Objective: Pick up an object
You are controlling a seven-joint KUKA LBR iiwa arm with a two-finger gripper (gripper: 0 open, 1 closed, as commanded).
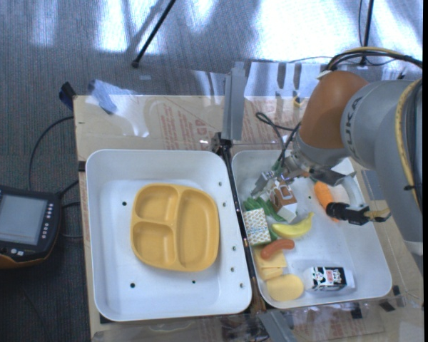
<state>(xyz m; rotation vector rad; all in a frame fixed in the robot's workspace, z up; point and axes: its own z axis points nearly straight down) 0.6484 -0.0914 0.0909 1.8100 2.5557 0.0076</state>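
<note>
Gripper (271, 184) low in right bin (367, 262); tips beside brown carton (284, 194).

Your left bin (100, 262) carries one yellow divided tray (175, 227), lying flat near its centre, three compartments facing up. On the floor at far left you have a handheld control pendant (20, 224), screen up, with a dark cable (46, 144) running from it toward the bench. A blue cloth (104, 95) lies at the bench's far left corner. Tripod legs (159, 21) stand behind.
</note>
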